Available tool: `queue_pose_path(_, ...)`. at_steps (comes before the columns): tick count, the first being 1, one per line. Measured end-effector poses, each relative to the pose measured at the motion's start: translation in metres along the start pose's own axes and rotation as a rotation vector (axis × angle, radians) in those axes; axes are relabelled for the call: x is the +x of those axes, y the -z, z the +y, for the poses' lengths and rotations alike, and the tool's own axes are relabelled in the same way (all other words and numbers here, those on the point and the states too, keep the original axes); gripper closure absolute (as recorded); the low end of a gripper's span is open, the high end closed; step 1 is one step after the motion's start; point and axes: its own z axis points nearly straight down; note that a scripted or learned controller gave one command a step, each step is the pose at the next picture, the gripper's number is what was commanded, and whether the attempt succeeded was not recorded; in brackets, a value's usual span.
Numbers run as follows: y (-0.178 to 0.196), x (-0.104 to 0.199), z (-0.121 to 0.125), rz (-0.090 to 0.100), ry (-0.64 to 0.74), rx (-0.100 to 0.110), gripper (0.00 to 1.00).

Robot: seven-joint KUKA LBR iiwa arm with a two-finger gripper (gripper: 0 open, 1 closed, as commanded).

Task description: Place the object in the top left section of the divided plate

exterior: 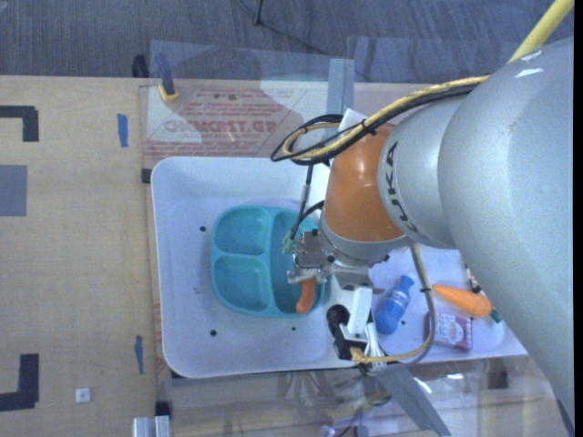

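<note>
Pincer over the plate's right edge, orange piece beneath it

The pincer hangs at the right rim of the teal divided plate in the white bin. A small orange object shows just under it, long axis roughly up-down in the frame; whether it is clamped or merely lying there I cannot tell, nor how wide the pincer stands. The plate's upper-left section lies up and to the left of the pincer, so the coming move runs that way. A blue bottle and a carrot lie to the right.

even bright light, soft shadows, slightly blurry throughout, no glare.
</note>
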Motion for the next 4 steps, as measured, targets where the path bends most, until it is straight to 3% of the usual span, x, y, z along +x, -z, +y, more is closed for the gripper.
queue_pose_path(1, 0.073, -0.024, 0.039, -0.001, 0.392, -0.002, 1.00)
queue_pose_path(2, 0.138, 0.046, 0.011, -0.001, 0.256, -0.001, 1.00)
queue_pose_path(3, 0.111, -0.013, 0.043, -0.001, 0.326, 0.000, 1.00)
queue_pose_path(4, 0.088, 0.088, -0.003, 0.000, 0.409, 0.001, 1.00)
